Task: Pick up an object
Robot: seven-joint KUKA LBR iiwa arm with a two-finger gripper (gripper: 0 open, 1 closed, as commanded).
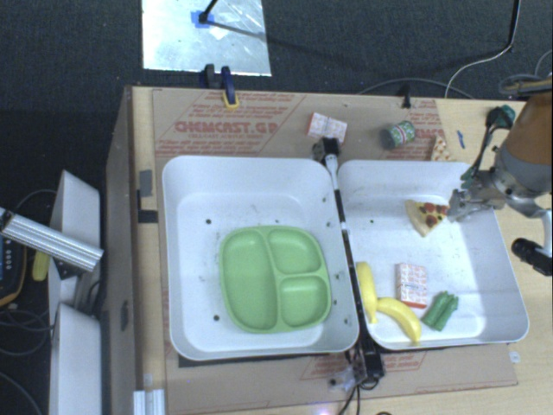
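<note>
A robotics lab: white bins (pixel 259 175) on a cardboard-covered bench (pixel 251 124), loose cables (pixel 484 59), dark carpet (pixel 60 50).

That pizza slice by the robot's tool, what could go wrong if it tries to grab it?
The pizza slice lies flat in the right bin, so the tool, at its edge, might slip off or merely push it. It also sits near the bin's far wall, leaving the tool little room.

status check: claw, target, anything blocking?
Claw low in right bin, at pizza slice; grip unconfirmed. Bananas, cracker pack, green piece lie apart, nearer front.
</note>
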